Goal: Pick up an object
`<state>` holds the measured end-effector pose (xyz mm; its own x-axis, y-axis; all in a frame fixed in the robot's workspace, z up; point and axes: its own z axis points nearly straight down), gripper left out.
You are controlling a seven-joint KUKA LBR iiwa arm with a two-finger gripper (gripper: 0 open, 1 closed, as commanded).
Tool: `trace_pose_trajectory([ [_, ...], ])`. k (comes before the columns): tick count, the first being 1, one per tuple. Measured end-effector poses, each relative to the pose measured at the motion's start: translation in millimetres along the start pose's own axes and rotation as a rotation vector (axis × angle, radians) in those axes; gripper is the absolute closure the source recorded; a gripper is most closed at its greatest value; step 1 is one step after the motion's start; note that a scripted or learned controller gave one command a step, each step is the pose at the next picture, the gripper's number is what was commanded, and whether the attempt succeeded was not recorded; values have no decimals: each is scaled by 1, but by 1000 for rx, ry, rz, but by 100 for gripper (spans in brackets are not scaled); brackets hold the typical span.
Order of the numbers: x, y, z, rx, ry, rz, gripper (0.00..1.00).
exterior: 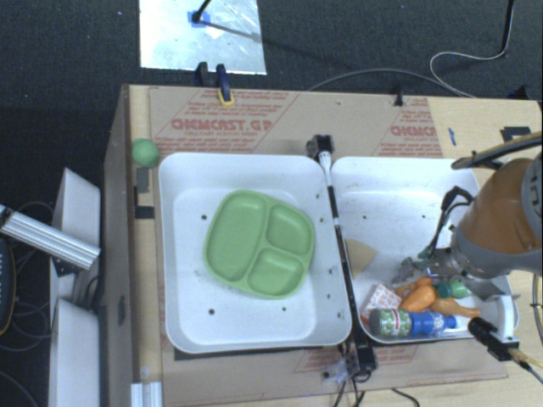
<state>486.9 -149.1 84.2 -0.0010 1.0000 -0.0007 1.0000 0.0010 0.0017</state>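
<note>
Hand [422, 271] low in rt bin, grip state unclear; orange toy [422, 295] just below, bottle [407, 322] near.

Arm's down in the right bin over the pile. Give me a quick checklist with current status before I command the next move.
1. Gripper is over the right bin: ok, it sits low at the cluster of objects in the bin's near corner.
2. Finger state: cannot tell, the wrist hides it.
3. Anything held: cannot tell; nothing is visibly between the fingers.
4. Target separable: not ok, the orange carrot-like toy, the bottle and the patterned packet lie crowded together, touching.
5. Left bin ready: ok, the green divided tray lies flat in it.
6. Cable near wrist: cannot tell whether it could snag.
</note>
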Motion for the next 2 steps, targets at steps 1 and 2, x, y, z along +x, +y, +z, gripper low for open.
trace_pose_trajectory([
  [1, 0, 1, -10, -3, 0, 0, 100],
  [2, 88, 2, -158, -3, 1, -3, 100],
])
